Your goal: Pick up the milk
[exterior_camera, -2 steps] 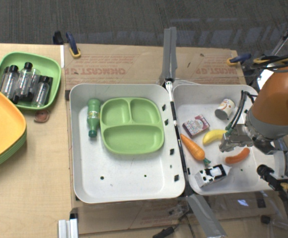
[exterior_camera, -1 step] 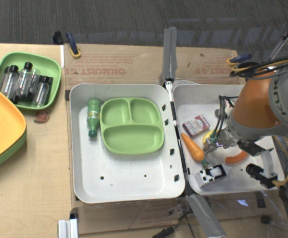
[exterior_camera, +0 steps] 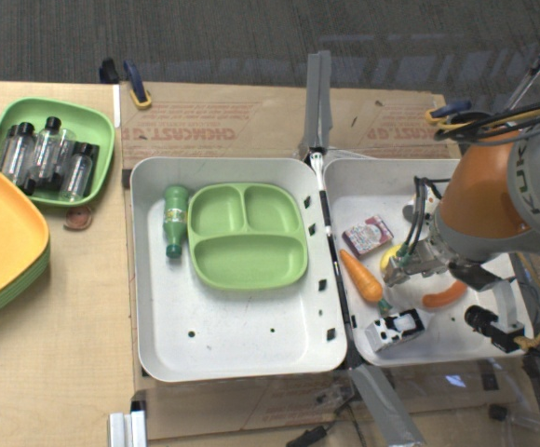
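Dark grey carpet (exterior_camera: 251,17) lies beyond a wooden bench (exterior_camera: 56,371) topped with brown cardboard (exterior_camera: 223,124).

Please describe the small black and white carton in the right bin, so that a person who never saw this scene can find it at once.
Look at the right white bin, then at its near left corner. The milk carton lies there, in front of the carrot and below the gripper. It alone is black and white; the carrot is orange and the packet purple.
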### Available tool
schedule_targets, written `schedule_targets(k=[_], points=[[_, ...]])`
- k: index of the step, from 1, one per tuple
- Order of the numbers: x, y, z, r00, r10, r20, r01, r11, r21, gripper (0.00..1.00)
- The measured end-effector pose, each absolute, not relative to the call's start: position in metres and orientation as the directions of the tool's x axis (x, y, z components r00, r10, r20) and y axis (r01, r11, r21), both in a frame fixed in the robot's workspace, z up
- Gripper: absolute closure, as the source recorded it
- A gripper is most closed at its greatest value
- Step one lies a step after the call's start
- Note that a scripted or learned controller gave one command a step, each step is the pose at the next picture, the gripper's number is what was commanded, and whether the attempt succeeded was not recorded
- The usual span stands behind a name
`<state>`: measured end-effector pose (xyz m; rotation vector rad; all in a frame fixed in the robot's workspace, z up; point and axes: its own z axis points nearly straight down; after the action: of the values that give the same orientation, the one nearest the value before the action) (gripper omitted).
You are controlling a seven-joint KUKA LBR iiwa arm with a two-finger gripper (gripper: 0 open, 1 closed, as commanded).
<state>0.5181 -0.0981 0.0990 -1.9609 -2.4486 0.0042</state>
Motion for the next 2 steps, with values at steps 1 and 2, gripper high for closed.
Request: schedule_targets(k=[1, 2], points=[[0.6149, -0.1245, 0.1506, 0.289, 0.957, -0.003, 0.957, -0.289, -0.001, 1.00], [0.6148, -0.1239, 0.1589, 0.284, 0.959, -0.006, 0.959, -0.284, -0.003, 1.00]])
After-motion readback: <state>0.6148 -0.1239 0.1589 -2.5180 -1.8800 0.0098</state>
